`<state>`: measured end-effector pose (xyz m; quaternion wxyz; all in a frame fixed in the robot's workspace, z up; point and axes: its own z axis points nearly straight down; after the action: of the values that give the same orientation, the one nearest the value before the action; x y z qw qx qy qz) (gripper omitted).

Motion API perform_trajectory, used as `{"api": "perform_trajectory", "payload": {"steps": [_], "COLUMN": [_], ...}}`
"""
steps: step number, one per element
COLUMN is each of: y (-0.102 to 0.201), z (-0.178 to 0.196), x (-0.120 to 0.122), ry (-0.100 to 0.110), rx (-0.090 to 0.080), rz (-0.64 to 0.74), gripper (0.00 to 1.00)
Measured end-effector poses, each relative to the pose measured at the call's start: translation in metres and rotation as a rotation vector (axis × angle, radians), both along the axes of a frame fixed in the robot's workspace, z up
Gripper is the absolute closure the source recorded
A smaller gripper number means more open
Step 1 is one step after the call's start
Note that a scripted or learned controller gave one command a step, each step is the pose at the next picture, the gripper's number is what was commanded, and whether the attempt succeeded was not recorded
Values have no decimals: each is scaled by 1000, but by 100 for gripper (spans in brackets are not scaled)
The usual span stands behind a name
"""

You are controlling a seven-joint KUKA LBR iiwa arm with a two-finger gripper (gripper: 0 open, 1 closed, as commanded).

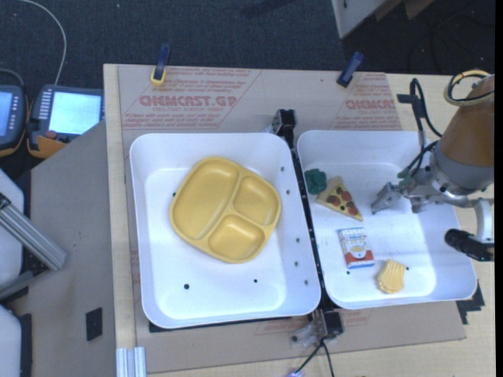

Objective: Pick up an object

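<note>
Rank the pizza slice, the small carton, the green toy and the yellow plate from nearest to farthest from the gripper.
From the gripper, in the camera view:
1. Pizza slice, just left of it in the right bin.
2. Small carton, below-left.
3. Green toy, by the divider.
4. Yellow plate, in the left bin.

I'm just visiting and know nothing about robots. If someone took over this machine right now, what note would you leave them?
Gripper: low in the right bin, holding nothing that I can see.
Right bin: green object, pizza slice, small carton, yellow piece.
Left bin: yellow divided plate.
Done: nothing picked.
Left: grasp one object and lift it.
</note>
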<state>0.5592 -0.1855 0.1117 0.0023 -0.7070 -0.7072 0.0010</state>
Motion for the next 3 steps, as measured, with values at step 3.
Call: {"api": "perform_trajectory", "payload": {"steps": [3], "y": [-6], "z": [137], "x": [14], "ry": [-12], "rx": [-5], "rz": [1], "gripper": [100]}}
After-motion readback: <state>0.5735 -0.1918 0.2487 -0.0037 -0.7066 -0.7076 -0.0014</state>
